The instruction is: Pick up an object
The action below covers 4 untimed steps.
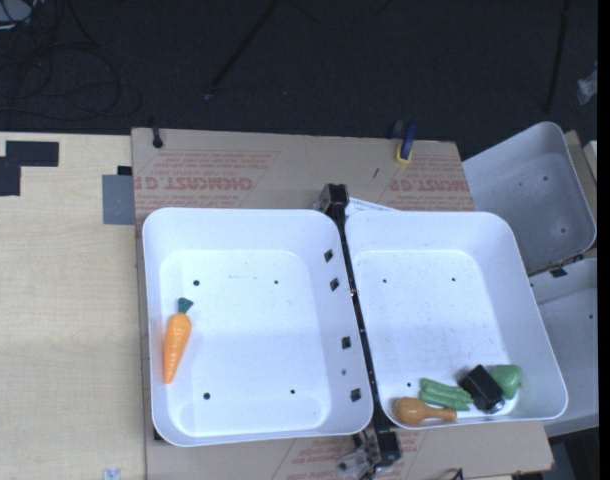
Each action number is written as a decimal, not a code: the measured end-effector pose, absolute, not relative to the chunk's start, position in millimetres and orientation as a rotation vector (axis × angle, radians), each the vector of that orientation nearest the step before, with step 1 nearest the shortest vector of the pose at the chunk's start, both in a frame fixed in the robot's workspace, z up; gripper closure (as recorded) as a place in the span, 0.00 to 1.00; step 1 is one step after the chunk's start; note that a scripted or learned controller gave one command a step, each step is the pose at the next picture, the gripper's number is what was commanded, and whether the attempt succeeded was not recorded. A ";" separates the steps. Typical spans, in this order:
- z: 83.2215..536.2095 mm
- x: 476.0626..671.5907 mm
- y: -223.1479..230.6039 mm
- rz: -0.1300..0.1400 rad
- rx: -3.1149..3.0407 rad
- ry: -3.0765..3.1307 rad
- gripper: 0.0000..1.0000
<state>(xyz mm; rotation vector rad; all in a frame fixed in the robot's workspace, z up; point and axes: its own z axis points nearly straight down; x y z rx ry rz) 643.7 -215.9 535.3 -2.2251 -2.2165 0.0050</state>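
Camera view | carrot [176, 341] in left bin [240, 230] | black object [482, 387] partly hides green items [446, 394] in right bin [435, 230]

This looks like a lab for testing robots: two white bins [330, 230] sit on a cardboard sheet [285, 173] on a wooden bench [55, 308], with cables [45, 28] behind.

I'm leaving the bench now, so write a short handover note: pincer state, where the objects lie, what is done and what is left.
Pincer: nothing to report on its state.
Left bin: one toy carrot by the left wall.
Right bin: near corner cluster of green vegetable, black block, green piece behind it, and orange-brown pear-shaped piece at the front rim.
Done: nothing lifted; all objects lie in the bins.
Left: pick up one object.
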 end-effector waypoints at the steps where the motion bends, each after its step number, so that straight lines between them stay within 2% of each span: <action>1: 545.2 645.1 -210.8 0.007 -2.212 -2.226 1.00; 3: 537.1 644.2 -74.3 0.002 -2.210 -2.226 1.00; 4: 536.8 643.9 34.9 0.002 -2.205 -2.231 1.00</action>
